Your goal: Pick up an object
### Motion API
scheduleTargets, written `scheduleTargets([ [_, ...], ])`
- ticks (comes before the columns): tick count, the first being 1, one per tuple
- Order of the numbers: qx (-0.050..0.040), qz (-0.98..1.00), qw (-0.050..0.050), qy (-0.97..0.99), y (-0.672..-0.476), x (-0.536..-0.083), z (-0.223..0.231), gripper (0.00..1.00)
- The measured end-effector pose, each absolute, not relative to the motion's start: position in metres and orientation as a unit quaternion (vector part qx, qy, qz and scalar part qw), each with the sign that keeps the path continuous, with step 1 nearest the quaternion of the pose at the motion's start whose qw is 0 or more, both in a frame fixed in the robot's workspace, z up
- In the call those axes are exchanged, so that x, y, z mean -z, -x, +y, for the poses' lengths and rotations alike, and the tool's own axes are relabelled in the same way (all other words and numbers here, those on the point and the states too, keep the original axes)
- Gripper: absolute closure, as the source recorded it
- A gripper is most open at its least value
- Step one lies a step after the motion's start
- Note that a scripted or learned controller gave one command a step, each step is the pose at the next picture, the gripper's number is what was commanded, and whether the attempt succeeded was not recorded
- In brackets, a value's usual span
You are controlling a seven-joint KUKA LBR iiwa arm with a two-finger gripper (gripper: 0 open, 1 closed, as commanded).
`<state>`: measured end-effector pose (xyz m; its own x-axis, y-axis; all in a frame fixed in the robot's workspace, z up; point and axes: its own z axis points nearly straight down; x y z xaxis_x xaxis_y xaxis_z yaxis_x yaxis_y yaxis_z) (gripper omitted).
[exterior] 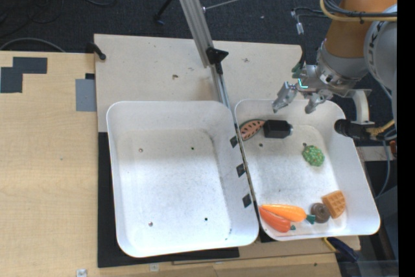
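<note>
Overhead, the gripper [300, 98] hangs, fingers apart and holding nothing, above the right bin's [360, 173] upper rim, near a black block [277, 129].

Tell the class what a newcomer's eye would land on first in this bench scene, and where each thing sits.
The grey arm's orange band stands out at upper right, its open gripper hovering over the right bin's far edge. In that bin's near corner, an orange carrot lies beside a waffle-like piece, with a green toy mid-bin.

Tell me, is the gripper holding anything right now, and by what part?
Nothing is held. The gripper hangs open above the far rim of the right bin, with no object between its fingers.
</note>
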<state>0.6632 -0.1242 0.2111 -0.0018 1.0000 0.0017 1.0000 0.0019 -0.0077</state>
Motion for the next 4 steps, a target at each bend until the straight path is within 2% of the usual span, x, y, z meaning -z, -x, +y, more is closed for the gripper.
scheduleTargets([
  [1,-0.0012,-0.709,0.001,0.705,-0.664,-0.214,-0.124,0.00],
  [2,-0.0026,-0.709,0.004,0.705,-0.666,-0.150,-0.123,0.00],
  [3,0.0021,-0.710,-0.010,0.705,-0.671,-0.107,-0.125,0.00],
  [4,-0.0004,-0.709,-0.001,0.705,-0.667,-0.110,-0.123,1.00],
])
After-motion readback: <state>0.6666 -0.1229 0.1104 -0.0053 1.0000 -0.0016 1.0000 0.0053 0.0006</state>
